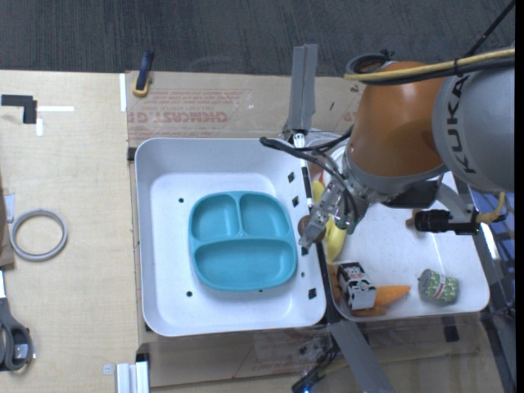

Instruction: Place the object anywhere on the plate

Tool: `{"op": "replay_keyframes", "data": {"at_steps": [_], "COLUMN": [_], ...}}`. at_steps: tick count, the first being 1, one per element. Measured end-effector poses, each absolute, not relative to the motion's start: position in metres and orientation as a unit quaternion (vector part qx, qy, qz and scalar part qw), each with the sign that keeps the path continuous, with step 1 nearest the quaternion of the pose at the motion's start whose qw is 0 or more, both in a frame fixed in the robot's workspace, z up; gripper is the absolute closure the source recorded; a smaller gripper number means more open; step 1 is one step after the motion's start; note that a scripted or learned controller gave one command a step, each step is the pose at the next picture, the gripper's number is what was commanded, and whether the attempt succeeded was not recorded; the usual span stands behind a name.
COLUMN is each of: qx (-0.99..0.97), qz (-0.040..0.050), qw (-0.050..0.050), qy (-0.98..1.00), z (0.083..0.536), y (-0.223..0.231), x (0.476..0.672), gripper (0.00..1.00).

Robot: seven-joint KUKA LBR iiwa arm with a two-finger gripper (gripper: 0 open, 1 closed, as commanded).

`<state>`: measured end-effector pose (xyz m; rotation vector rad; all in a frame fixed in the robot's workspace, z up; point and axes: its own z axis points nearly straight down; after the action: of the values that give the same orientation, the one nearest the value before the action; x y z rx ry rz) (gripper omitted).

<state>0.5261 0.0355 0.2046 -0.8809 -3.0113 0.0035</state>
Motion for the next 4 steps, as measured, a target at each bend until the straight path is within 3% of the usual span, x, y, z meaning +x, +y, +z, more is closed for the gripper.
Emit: {"op": "replay_keyframes", "data": {"at_steps": [1, 2, 3, 4], "qx": [-0.214, -0.191, -0.21, -0.186], "qz": [0.0008, 0.0008, 0.0012, 0.0014], "qw": [0.002, 0.001, 0.0, 0.001], "qy": [-0.977, -0.982, -0.978, -0.982], "z": [0.189, 0.249, 0.388, 0.4], "y": [0.071, 0.125, 0.177, 0.183], "x": [0.5, 0.498, 0.479, 0.511], "gripper": [1.0, 1.0, 1.0, 1.0]}}
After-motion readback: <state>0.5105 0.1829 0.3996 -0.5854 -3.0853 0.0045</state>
